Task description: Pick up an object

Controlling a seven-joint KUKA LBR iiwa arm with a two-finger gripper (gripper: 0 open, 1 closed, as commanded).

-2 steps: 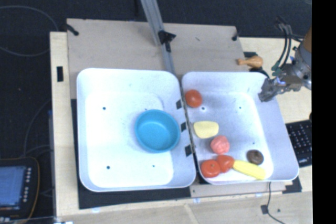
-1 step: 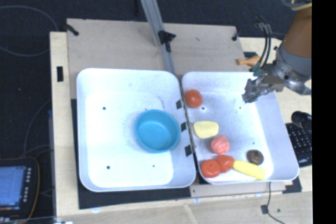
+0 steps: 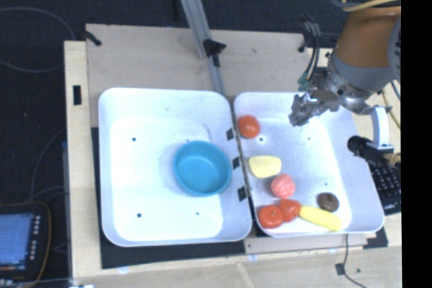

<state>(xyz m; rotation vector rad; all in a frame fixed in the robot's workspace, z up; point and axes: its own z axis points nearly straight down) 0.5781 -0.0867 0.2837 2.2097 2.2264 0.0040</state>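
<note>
My gripper (image 3: 300, 112) hangs over the far part of the right bin (image 3: 351, 145), with nothing seen between its fingers. Toys lie in that bin: an orange-red ball (image 3: 248, 126) at its far left, a pale yellow piece (image 3: 264, 166) in front of it, a pink lumpy piece (image 3: 283, 185), two red pieces (image 3: 278, 212) at the front left, a yellow banana (image 3: 320, 218) and a small brown piece (image 3: 328, 201). The orange-red ball is the toy closest to the gripper, to its left.
A blue bowl (image 3: 202, 168) sits in the left bin (image 3: 135, 138). A grey metal pole (image 3: 196, 17) slants over the bench from the back. A keyboard (image 3: 386, 182) and black cable lie at the right edge, and a small screen (image 3: 20, 239) at the lower left.
</note>
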